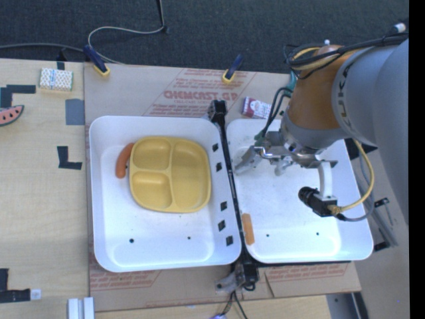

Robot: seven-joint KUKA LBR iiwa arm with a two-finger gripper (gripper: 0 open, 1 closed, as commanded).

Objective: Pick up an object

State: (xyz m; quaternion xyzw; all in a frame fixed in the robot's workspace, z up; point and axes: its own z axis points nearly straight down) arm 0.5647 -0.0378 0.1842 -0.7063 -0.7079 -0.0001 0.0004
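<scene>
Gripper (265,157) hovers over the right bin (292,244), fingers spread, empty; the orange carrot (247,229) lies nearer, slightly left, lengthwise near-to-far.

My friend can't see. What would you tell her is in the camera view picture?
A grey and orange robot arm hangs over the right white bin, where a small orange stick lies by the left wall. The left white bin holds a yellow divided plate with an orange sausage beside it.

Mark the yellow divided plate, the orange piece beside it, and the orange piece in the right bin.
yellow divided plate (170,173): camera view, centre ridge.
orange piece beside the plate (122,161): camera view, mid-body.
orange piece in the right bin (248,228): camera view, mid-body.
</scene>
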